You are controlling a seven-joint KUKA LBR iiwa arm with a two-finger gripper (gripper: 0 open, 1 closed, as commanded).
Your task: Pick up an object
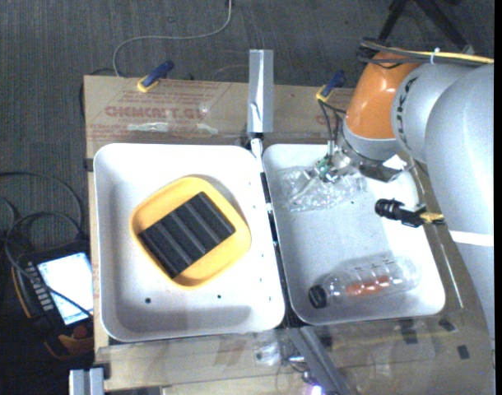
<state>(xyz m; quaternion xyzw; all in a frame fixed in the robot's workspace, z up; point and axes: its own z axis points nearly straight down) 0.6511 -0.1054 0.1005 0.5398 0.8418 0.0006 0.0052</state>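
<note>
Two bins, three candidate objects, none lifted yet.
Left bin (111,245) holds a yellow tray (192,230); right bin (432,303) holds crinkled clear plastic (317,189) at the back and a clear bottle (364,281) near the front. The arm (432,113) bends steeply over the plastic, gripper (332,163) at it; jaw state I cannot tell. Approach step, I judge; next it must close on something and lift.

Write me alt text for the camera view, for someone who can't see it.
A grey and orange robot arm reaches from the right, its tool down at crumpled clear plastic at the back of the right bin. A clear bottle lies near that bin's front. The left bin holds a yellow tray with a black ribbed insert.
</note>
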